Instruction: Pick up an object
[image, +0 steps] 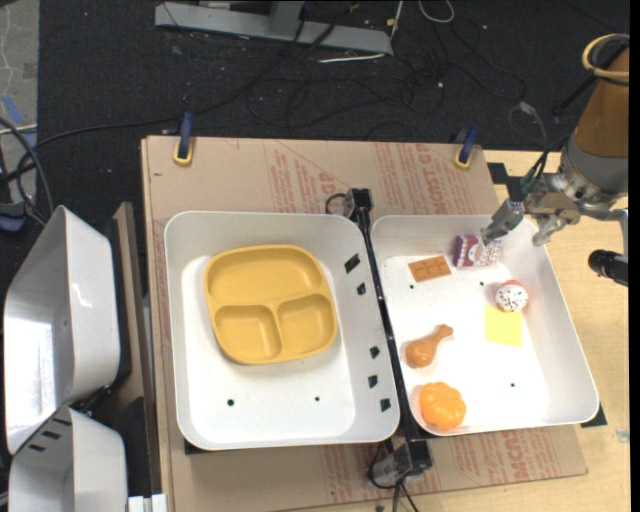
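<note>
One tool (521, 226) spread wide above right bin (572, 345).

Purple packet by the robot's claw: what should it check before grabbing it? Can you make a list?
1. Gripper fingers spread apart: ok.
2. Nothing between the fingers: ok.
3. Gripper centred over the purple packet: not ok, the packet lies beside the left finger.
4. Packet apart from the cracker: ok.
5. Packet clear of the right bin's wall: cannot tell.
6. Gripper height above the packet: cannot tell.
</note>
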